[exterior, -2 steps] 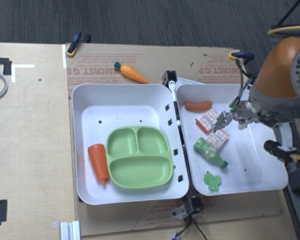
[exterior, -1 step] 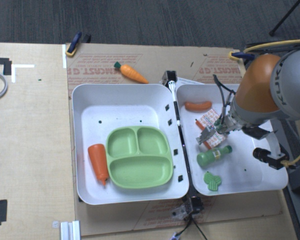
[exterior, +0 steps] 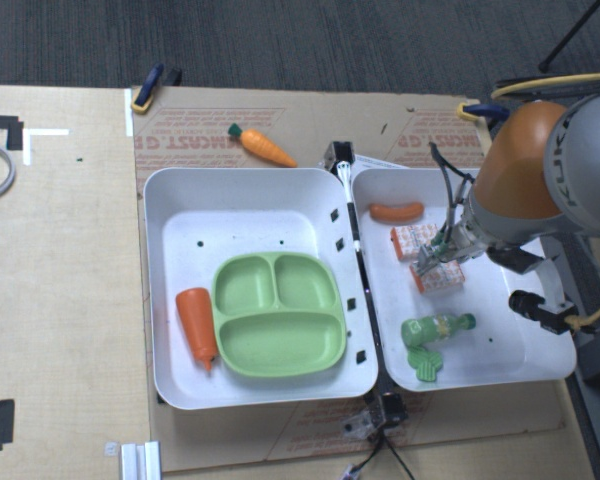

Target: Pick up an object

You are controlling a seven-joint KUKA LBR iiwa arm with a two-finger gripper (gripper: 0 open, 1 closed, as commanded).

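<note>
- Two fingers of gripper (exterior: pixel 438 259) pointing down, closed on red-and-white packet (exterior: pixel 441 275) in right bin (exterior: pixel 540 358).
- Reaching in from right, orange band (exterior: pixel 515 163) above wrist.
- Beside: second packet (exterior: pixel 412 240), sausage (exterior: pixel 396 211), green bottle (exterior: pixel 435 329).

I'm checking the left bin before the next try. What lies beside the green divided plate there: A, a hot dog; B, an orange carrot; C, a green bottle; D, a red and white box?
B: an orange carrot lies just left of the green divided plate in the left bin.
</note>
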